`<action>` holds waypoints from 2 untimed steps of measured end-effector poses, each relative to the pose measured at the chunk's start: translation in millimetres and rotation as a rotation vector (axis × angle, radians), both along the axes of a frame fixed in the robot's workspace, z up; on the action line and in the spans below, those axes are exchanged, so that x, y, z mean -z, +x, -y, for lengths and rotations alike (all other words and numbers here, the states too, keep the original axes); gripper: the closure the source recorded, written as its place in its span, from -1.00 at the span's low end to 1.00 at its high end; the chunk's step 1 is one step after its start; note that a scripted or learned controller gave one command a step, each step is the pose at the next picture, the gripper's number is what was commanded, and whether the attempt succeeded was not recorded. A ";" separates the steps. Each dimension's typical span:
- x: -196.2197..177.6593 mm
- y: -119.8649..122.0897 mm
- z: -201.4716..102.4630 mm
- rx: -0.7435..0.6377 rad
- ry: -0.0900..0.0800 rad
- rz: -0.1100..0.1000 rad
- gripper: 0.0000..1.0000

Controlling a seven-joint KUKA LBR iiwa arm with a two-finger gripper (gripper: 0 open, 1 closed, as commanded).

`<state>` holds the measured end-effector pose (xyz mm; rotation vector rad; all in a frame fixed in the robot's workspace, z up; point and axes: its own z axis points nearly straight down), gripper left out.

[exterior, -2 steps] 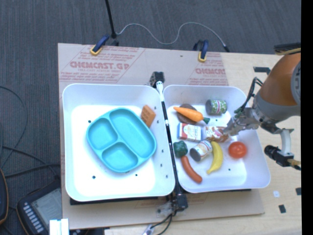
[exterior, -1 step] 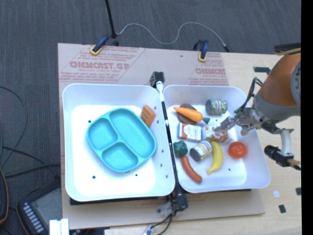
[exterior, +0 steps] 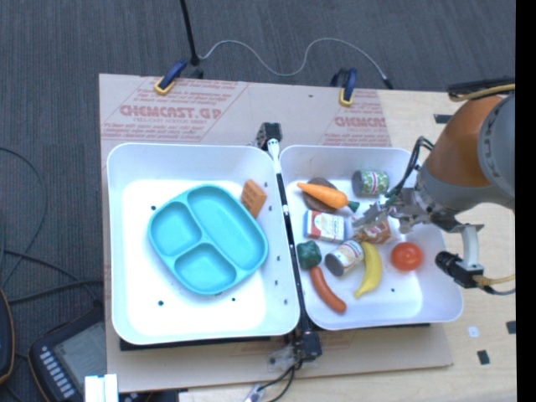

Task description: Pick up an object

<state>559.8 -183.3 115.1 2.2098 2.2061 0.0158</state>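
The right bin (exterior: 435, 304) holds several toy foods: a carrot (exterior: 323, 195), a green-labelled can (exterior: 370, 181), a red-and-white packet (exterior: 325, 224), a green pepper (exterior: 308, 253), a second can (exterior: 343, 258), a banana (exterior: 368, 271), a tomato (exterior: 406, 256) and a red sausage (exterior: 328, 290). My gripper (exterior: 381, 216) hangs low over the middle of this bin, between the green-labelled can and the tomato. A small brownish item (exterior: 377, 233) lies right under it, partly hidden.
The left bin (exterior: 126, 308) holds a blue divided plate (exterior: 208, 239) and a small orange piece (exterior: 253, 197) by its right wall. A black bar (exterior: 285, 224) runs between the bins. The grey-and-orange arm (exterior: 469, 153) covers the right bin's far right corner.
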 end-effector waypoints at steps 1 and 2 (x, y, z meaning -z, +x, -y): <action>-15.4 1.8 6.6 0.003 -0.014 0.011 1.00; -14.1 1.0 6.1 0.003 -0.013 0.008 -1.00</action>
